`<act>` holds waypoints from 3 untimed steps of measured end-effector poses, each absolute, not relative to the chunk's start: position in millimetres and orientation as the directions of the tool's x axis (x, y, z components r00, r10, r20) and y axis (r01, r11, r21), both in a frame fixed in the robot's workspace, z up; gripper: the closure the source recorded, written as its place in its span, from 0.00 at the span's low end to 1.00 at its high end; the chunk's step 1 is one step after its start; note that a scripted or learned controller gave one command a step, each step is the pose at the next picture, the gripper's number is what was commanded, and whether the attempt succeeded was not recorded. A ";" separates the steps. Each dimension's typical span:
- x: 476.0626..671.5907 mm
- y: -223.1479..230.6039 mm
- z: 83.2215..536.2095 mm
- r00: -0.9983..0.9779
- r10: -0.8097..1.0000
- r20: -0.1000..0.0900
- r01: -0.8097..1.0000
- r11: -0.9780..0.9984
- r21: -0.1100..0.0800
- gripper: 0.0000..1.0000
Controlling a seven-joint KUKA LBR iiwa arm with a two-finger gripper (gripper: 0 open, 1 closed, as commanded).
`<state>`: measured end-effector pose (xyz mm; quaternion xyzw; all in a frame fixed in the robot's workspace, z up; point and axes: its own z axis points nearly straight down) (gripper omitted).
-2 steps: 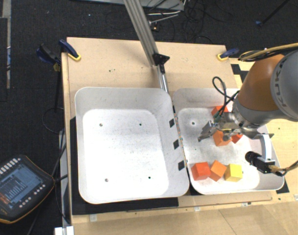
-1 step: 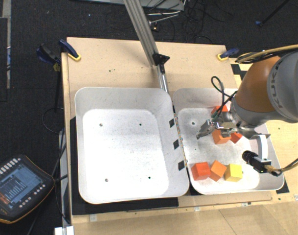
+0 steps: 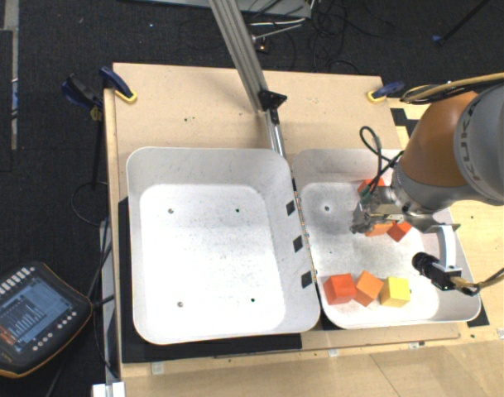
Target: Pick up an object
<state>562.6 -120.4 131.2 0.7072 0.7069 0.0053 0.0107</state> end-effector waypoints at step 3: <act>570.6 -114.2 277.9 -0.004 1.000 -0.002 1.000 0.004 0.006 1.00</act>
